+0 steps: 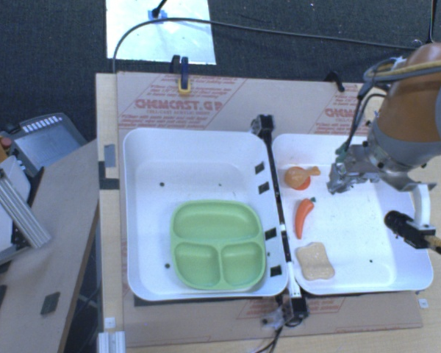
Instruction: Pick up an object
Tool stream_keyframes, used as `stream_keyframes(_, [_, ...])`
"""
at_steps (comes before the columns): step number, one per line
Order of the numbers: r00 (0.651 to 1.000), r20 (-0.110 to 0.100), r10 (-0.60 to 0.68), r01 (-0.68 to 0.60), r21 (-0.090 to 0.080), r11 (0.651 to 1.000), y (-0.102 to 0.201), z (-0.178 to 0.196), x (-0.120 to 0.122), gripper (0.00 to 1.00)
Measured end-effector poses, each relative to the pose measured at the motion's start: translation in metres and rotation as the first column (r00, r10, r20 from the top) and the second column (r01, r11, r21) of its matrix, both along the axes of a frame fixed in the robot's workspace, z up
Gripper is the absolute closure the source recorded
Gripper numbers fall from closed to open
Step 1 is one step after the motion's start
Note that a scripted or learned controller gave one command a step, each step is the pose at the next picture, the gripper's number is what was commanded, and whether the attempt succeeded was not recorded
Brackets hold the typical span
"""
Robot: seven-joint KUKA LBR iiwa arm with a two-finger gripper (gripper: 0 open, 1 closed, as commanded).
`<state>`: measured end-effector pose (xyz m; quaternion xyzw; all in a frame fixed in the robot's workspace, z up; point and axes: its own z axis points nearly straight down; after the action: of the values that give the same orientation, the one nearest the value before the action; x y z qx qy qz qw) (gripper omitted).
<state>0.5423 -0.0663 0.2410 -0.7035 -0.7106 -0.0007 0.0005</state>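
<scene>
In the right bin (397,274) lie three toy foods. An orange round piece (300,176) rests near the far left corner. A red-orange carrot (303,216) with a green tip lies below it. A tan bread slice (314,262) sits at the near left. My gripper (337,181) hangs over the bin's far middle, just right of the orange piece, with nothing seen between its fingers.
The left bin (154,197) holds a green divided plate (217,243). A black divider with clips (273,197) runs between the bins. The arm's grey body and orange band (419,87) loom over the right bin's far right. A black fitting (406,230) sits at the right rim.
</scene>
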Motion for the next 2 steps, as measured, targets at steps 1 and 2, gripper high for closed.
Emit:
stream_keyframes(1, [1.0,0.0,-0.001,0.001,-0.001,1.0,0.043,-0.007,0.009,1.0])
stream_keyframes(2, [1.0,0.0,0.0,0.0,0.0,1.0,0.1,-0.01,0.023,1.0])
